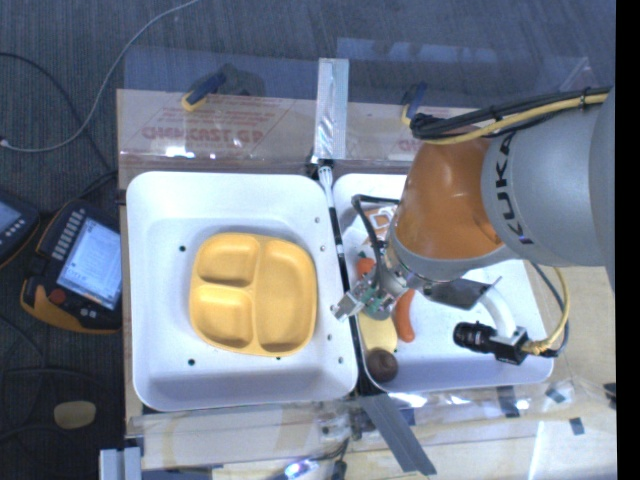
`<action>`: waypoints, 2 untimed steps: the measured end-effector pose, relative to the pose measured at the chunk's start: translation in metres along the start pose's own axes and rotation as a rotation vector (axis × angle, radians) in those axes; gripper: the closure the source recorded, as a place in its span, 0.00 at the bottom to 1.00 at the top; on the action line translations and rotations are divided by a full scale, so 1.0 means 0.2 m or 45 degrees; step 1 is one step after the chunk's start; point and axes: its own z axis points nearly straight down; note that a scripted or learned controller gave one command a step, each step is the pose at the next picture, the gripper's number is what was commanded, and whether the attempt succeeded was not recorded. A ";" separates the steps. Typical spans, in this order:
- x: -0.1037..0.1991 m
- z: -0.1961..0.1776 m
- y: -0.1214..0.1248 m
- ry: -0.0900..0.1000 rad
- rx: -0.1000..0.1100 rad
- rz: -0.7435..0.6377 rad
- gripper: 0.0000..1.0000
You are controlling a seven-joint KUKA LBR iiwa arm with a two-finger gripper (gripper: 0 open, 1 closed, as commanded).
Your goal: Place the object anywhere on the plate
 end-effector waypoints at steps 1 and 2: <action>0.05 0.00 0.42 -0.002 0.000 -0.057 1.00; 0.16 0.07 0.61 -0.003 0.001 -0.282 1.00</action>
